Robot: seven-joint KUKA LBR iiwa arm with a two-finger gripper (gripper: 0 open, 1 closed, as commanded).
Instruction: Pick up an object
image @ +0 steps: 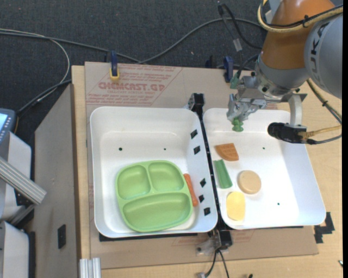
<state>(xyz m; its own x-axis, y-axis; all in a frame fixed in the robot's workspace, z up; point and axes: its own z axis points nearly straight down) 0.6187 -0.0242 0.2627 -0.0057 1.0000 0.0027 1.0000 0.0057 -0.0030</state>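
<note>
**Gripper (pixel 237 120) poised over far end of right bin (pixel 291 187), 4 loose pieces nearer the camera**

Cardboard sheet (pixel 136 84) underlies both bins, with 1 blue clamp (pixel 114 69) on its far edge. The left bin (pixel 106 141) holds a green plate (pixel 155 195) with 3 compartments, lying flat in the near half of the bin. An orange stick (pixel 190 190) lies just beside the plate's right edge, running along it and close to the bin's right wall.

Across the shared wall, the right bin holds 4 things, all gathered in its left half. A green stick (pixel 222 174) lies nearest the wall, pointing roughly away from the camera. An orange-brown wedge (pixel 227 152) sits just beyond the green stick's far end, close to it. A pale yellow piece (pixel 236 206) lies near the bin's front edge. A round tan disc (pixel 250 182) lies just beyond and to the right of the yellow piece, nearly touching it.

The gripper hangs over the far left part of the right bin, pointing down, beyond the wedge and apart from it. Of the 4 pieces, the wedge lies closest to it. From this angle I cannot tell whether the claw is open or closed, nor whether it has hold of anything. The arm's orange band (pixel 296 16) shows at the upper right, above the grey wrist.
</note>
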